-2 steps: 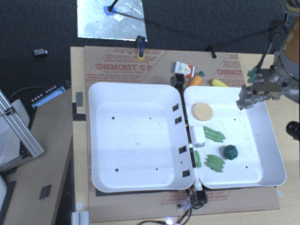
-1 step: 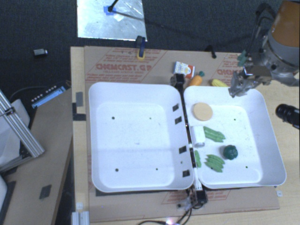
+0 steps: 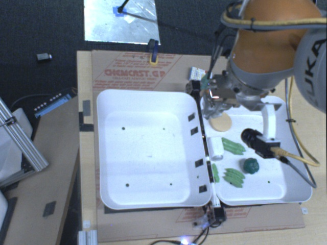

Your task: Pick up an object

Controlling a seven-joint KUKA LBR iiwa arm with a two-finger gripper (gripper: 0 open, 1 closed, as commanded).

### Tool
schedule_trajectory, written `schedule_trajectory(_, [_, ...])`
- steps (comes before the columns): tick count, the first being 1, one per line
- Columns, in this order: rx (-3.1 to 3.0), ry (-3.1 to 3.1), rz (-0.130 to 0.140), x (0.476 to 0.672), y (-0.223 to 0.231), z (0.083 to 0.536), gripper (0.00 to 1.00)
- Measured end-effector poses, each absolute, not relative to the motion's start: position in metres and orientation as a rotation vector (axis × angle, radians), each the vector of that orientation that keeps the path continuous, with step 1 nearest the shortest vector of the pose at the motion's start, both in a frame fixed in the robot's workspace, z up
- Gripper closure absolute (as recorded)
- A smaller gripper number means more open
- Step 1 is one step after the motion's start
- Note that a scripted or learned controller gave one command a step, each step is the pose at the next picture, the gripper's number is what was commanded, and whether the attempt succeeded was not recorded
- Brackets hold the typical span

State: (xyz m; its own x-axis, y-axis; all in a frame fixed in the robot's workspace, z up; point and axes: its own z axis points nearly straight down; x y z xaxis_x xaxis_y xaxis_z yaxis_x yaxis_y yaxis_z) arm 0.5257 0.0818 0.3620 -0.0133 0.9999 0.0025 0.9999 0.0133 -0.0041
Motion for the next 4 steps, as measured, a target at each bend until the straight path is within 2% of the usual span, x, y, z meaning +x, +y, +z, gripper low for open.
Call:
schedule_trajectory(1, [-2.222,-2.236,-0.029,0.503,0.085,0.544,1.0])
schedule_trajectory(2, [-2.214,-2.229,-0.003,0.486,0.104,0.535,1.0])
schedule_trajectory(4, [-2.216,-2.228,-0.002,0.491,0.137,0.523,1.0])
